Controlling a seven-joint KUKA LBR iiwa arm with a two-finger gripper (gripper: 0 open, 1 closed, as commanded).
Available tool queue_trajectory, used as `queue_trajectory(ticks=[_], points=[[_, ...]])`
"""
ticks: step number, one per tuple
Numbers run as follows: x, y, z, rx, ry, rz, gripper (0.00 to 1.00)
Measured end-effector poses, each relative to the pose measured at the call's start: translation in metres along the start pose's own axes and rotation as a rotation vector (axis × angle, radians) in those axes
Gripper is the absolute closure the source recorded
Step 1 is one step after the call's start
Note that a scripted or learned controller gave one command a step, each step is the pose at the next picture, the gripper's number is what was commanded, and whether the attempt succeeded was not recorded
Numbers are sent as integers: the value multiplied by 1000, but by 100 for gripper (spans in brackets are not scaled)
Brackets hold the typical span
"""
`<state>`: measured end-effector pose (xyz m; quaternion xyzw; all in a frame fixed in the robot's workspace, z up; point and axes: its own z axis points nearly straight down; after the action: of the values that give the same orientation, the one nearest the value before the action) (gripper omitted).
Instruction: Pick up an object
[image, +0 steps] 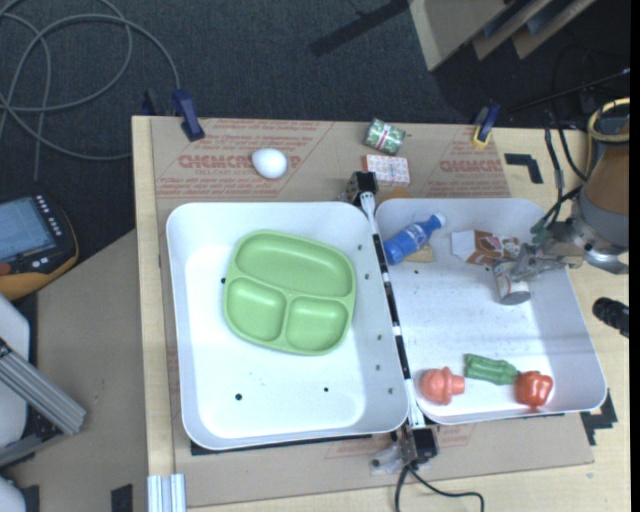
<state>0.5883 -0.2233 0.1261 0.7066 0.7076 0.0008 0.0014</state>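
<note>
Cardboard-covered worktop (300, 150) carries two white bins; the tool (520, 265) hangs over the right bin (560, 330), just above a small grey cylinder (514, 290) directly beneath its tip. Whether it is spread or grips anything, I cannot tell.
</note>
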Motion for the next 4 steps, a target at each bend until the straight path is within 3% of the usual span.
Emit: queue_trajectory(ticks=[1,2,3,4], points=[[9,21,-80,0,-1,-1,100],[4,79,-84,0,-1,-1,100],[-1,24,-97,4,0,1,100],[60,-41,-90,3,1,0,100]])
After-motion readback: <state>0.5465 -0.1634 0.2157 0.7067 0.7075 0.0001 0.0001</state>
